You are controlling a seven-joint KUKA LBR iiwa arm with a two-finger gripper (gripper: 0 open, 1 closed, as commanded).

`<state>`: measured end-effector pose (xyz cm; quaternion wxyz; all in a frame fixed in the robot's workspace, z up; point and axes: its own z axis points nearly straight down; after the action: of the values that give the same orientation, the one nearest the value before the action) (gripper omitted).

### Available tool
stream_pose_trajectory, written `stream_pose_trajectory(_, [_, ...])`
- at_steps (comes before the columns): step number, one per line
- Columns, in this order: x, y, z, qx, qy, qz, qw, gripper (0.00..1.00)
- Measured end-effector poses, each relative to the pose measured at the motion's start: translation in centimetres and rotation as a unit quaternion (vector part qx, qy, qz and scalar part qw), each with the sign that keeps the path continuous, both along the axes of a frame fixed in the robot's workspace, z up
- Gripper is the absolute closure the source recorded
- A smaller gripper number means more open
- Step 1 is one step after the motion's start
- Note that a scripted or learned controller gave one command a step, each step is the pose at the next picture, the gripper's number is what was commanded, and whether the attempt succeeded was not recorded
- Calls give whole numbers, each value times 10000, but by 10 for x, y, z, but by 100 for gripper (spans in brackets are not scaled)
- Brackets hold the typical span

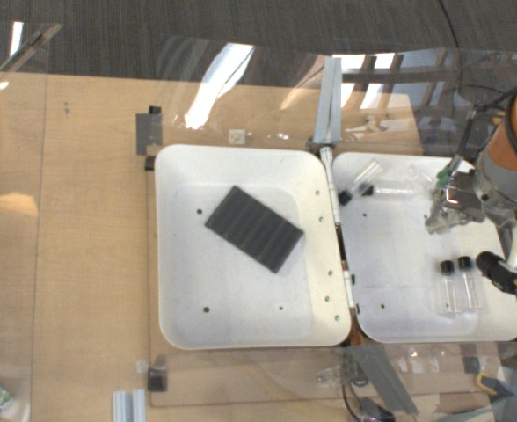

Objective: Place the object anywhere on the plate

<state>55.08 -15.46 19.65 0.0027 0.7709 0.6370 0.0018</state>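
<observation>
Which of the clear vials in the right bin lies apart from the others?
The single vial at the right bin's far left corner; the other two vials lie paired by its right edge.

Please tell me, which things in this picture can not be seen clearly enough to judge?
- Gripper, camera view: small and blurred over the right bin; whether it holds anything cannot be judged.
- Clear vials with black caps: transparent on white, so contents and outlines are hard to read.
- Another clear vial: faint, small.
- Dark ribbed plate in the left bin: its material is unclear.
</observation>
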Motion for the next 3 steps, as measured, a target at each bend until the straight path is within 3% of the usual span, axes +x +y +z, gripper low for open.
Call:
stream_pose_trajectory(1, [-3, 16, -42, 5, 13, 580, 9983, 100])
stream_pose_trajectory(2, [7, 51, -106, -9, -31, 1129, 9936, 100])
stream_pose_trajectory(3, [9, 52, -95, -12, -62, 1141, 9935, 100])
